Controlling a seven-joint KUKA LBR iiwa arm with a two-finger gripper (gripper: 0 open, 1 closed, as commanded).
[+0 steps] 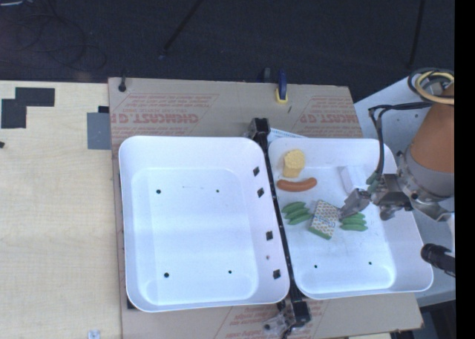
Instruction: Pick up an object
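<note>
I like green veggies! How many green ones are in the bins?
2, both in the right bin. One green pod lies left of the speckled sponge block, below the sausage. The other green pod lies right of the block, by the gripper, which may hide more.

High slanted view over both bins (193, 153)

The arm reaches in from three o'clock, its orange band (438, 137) showing at the frame's edge above the grey wrist (427, 182). The wrist points toward nine o'clock and slants downward. The gripper (355, 204) sits low at the arm's nine o'clock end, its dark fingers angled toward eight o'clock.
</note>
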